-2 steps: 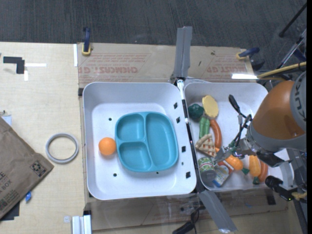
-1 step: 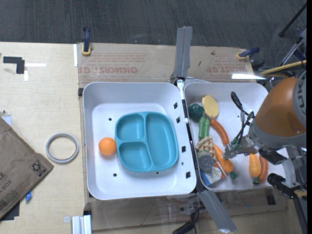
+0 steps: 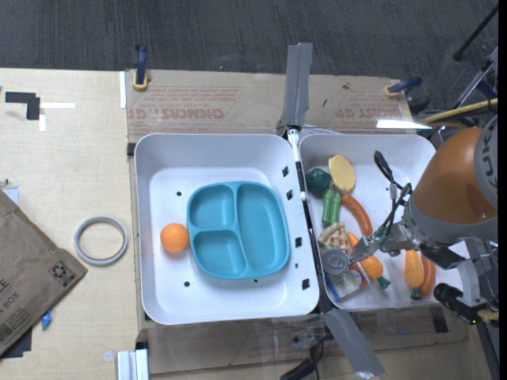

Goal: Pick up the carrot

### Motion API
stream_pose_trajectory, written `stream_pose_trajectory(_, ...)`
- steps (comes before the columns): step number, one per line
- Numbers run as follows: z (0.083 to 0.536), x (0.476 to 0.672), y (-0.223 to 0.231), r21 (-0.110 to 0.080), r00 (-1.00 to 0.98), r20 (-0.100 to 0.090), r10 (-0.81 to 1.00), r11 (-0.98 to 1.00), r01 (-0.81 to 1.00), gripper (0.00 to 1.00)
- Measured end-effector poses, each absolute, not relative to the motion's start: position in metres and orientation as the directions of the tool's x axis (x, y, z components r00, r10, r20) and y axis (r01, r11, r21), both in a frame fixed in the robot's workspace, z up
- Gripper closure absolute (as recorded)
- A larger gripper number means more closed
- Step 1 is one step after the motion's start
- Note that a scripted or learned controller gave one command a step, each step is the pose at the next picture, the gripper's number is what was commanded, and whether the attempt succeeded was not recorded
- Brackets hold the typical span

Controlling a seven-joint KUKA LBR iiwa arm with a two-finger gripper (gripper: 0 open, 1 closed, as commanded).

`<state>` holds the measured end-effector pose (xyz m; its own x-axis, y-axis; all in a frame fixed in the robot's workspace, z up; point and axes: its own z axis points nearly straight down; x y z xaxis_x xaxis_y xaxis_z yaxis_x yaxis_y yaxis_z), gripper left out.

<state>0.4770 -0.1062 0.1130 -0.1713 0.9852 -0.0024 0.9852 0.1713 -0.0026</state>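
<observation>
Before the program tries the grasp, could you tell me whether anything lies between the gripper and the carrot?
Nothing visible does. The gripper is down in the right bin, right at the carrot near the front. A silver can lies close on the carrot's left, crowding it rather than blocking it.

Right bin [image 3: 317, 145]: items crowd its left half, packed together around the green pepper [image 3: 330, 206]. Left bin [image 3: 150, 212]: open floor surrounds the teal tray [image 3: 238, 229], apart from an orange ball [image 3: 173, 237] beside it.
</observation>
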Motion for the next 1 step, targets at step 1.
stream_pose_trajectory(1,0.1215,0.4773,-0.1068,-0.003,-0.171,-0.003,0.985,0.171,0.985,1.0)
